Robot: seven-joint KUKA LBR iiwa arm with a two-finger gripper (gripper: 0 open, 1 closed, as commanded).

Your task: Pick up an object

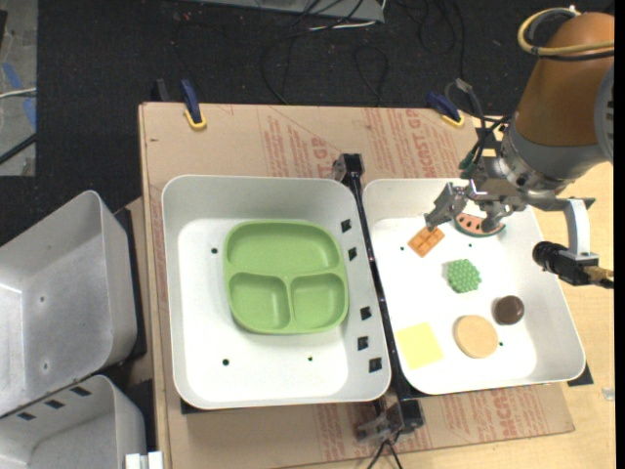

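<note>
— Where are you right now?

— I reach in from the right, my grey arm with its orange band (564,66) above the far end of the right white bin (557,355). My gripper (451,209) hangs low over that bin's far left part, just beside a small orange block (426,241) that lies on the bin floor.

— Are you holding it?

— No. The block lies just near and left of my fingertips, not between them. My fingers look slightly spread, with nothing pinched.

— What else is in that bin?

— A round red-and-white slice (473,226) lies under my wrist, partly hidden. Nearer, toward the middle, sits a bumpy green lump (463,276). Nearer again and to the right, a dark brown round piece (508,310), and just beside it a tan disc (476,336). A flat pale yellow square (418,345) lies near the bin's left wall.

— And the left bin?

— The left white bin (195,262) holds a light green plastic tray with three compartments (286,277), lying flat in its middle, well apart from me.
</note>
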